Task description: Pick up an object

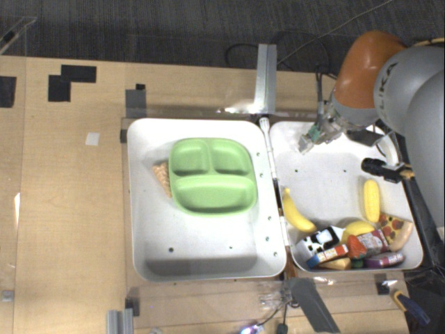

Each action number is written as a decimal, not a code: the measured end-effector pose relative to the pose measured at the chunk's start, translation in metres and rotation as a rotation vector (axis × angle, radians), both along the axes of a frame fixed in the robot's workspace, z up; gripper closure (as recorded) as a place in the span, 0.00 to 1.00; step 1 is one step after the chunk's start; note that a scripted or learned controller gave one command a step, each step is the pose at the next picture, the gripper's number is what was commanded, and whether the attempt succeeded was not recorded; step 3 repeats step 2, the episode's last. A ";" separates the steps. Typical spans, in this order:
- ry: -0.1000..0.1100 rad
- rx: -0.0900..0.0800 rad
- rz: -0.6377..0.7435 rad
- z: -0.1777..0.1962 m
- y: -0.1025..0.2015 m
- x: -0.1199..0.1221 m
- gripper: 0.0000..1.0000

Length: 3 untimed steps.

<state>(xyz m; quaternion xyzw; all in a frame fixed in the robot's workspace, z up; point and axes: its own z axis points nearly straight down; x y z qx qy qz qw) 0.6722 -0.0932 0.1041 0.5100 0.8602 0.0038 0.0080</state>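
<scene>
Left bin (pixel 149 256): one green tray (pixel 211 176) with three compartments, lying flat toward the far side; a tan textured item (pixel 162 178) touching its left edge, partly under it.

Right bin (pixel 334 169): a banana (pixel 296 214) against the left wall, curving toward the near side; a second yellow piece (pixel 372 200) upright in the picture, near the right wall; a pizza slice (pixel 394 229) at the near right corner. A heap along the near wall: black-and-white block (pixel 321 240), yellow lemon (pixel 358 229), red packet (pixel 361 244), purple item (pixel 382 260), all touching or overlapping.

Arm (pixel 410 82): enters from the right, orange band at the far side. Gripper (pixel 314 136) over the right bin's far left part, well apart from all the items, with nothing between the fingers; whether they are spread or pressed together cannot be told.
</scene>
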 end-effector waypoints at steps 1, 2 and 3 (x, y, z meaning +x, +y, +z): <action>0.015 0.007 0.006 -0.002 0.005 -0.003 0.00; 0.014 0.001 0.082 0.009 -0.009 -0.002 0.00; 0.014 0.001 0.082 0.009 -0.009 -0.002 0.00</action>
